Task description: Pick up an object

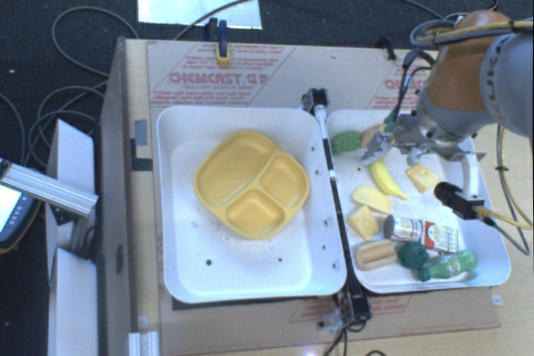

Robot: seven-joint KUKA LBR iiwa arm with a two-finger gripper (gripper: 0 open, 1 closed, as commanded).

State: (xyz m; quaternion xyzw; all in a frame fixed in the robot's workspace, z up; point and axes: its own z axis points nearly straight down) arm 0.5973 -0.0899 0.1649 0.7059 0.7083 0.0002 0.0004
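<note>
The banana (386, 178) lies in the right bin (492, 267), just below and a little inboard of my fingers (392, 141), its long axis slanting from upper left to lower right; it is small, yellow, gently curved, with a green lump (345, 142) just left of it and a cheese wedge (422, 178) to its right. Whether my fingers are open or closed I cannot tell; nothing shows between them.

Yellow divided plate (252, 183) in left white bin (179, 263).
</note>
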